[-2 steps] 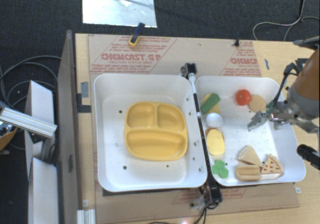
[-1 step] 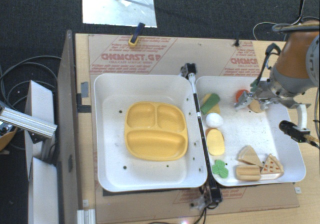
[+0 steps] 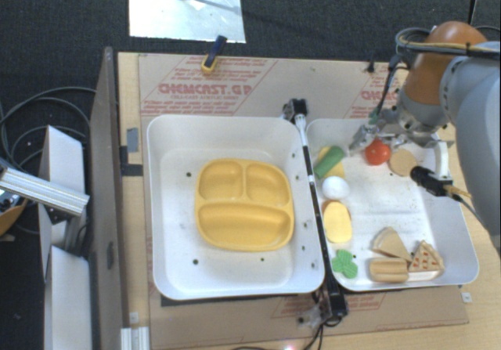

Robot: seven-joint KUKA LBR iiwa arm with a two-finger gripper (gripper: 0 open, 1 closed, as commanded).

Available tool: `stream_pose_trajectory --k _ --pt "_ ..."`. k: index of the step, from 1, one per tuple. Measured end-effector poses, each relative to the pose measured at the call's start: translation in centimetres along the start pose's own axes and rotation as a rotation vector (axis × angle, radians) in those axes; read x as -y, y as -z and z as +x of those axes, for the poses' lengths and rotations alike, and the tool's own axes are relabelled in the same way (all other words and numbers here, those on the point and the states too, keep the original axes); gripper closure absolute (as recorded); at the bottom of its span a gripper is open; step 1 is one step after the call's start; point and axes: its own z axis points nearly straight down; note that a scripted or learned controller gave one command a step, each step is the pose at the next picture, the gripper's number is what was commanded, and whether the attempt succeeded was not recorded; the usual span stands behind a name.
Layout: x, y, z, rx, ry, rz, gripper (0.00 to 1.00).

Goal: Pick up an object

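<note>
— Where is the red ball point(image 3: 377, 153)?

— At the far end of the right bin point(image 3: 458, 250), just under my gripper point(image 3: 381, 135). Whether my jaws are parted or clenched, I cannot tell.

— And the left bin point(image 3: 168, 207)?

— It holds a yellow divided tray point(image 3: 244, 204).

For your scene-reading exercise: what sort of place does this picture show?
Probably a robotics lab test bench: a grey robot arm reaches over two white bins, one holding toy food such as a red tomato, with loose cables nearby.
</note>
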Motion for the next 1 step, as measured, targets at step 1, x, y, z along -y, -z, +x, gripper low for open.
stream_pose_trajectory --k 1 --pt "0.25 1.26 -0.14 0.002 0.000 0.003 1.00"
